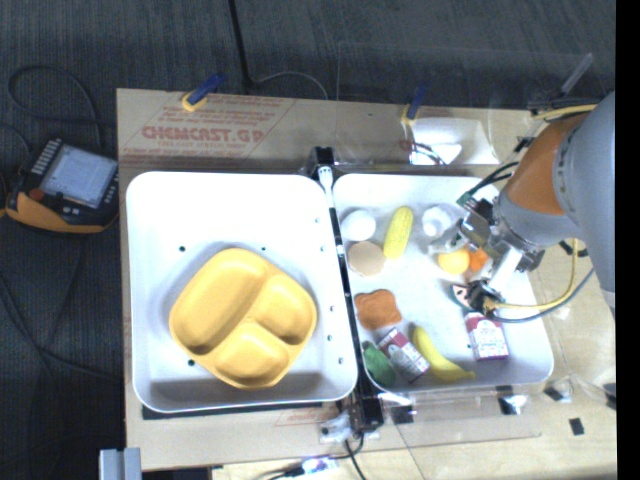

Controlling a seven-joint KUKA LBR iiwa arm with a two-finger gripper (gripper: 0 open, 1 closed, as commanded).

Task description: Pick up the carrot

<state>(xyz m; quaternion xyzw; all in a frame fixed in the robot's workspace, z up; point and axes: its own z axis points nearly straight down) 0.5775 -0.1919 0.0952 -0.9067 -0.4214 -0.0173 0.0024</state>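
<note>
Camera view from above: at the near edge of the right bin (540,368) a green item (375,366), a dark red packet (400,351), a banana (438,356) and a small pink-and-white carton (487,338) are seen. Just beyond them an orange-brown lump (377,308) lies near the divider. In the left bin (150,268) a yellow divided tray (243,315) is set. Further back, the gripper (480,268) is lowered into the right bin, the grey arm (565,193) reaching in from the right. The carrot (478,261), orange, is seen right at the gripper, beside a yellow-orange fruit (453,261); whether it is gripped, or how far the gripper is parted, cannot be told. Beyond these a beige egg (366,258), a white egg (359,226), a corn cob (398,231) and a whitish item (436,220) lie. The brown desk (220,133) extends behind the bins.
</note>
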